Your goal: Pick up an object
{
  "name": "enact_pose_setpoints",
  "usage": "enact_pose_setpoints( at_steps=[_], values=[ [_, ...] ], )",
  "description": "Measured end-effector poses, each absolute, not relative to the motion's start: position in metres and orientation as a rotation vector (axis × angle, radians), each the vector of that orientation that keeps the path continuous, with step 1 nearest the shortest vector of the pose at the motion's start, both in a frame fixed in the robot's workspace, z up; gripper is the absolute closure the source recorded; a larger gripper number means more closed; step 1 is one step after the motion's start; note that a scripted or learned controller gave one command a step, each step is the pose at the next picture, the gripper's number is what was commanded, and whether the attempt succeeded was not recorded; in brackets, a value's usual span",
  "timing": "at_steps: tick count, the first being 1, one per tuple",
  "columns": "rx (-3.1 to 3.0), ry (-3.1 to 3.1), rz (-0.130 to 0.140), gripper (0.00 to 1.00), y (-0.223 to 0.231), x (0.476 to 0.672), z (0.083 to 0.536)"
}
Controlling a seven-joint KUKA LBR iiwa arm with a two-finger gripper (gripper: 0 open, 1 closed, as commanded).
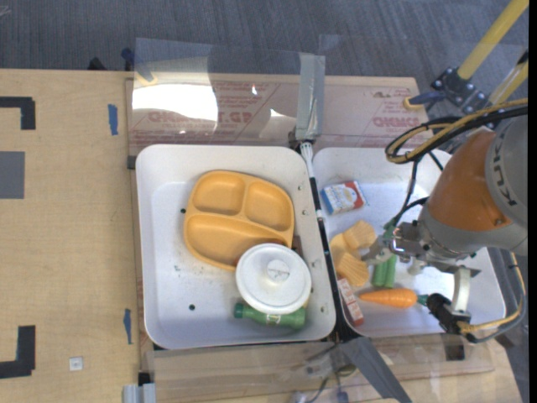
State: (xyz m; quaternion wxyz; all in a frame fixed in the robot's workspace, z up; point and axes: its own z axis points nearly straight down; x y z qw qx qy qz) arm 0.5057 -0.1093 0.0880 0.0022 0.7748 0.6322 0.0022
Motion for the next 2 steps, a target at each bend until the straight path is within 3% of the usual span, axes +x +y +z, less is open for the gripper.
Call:
enact_pose_setpoints(
  at_steps=[1, 2],
  values=[
    [2.428, 1.979, 0.011, 1.0, -0.11, 0.507, 0.099],
    [2.388, 2.036, 0.008, 1.0, -0.078, 0.532, 0.187]
  ],
)
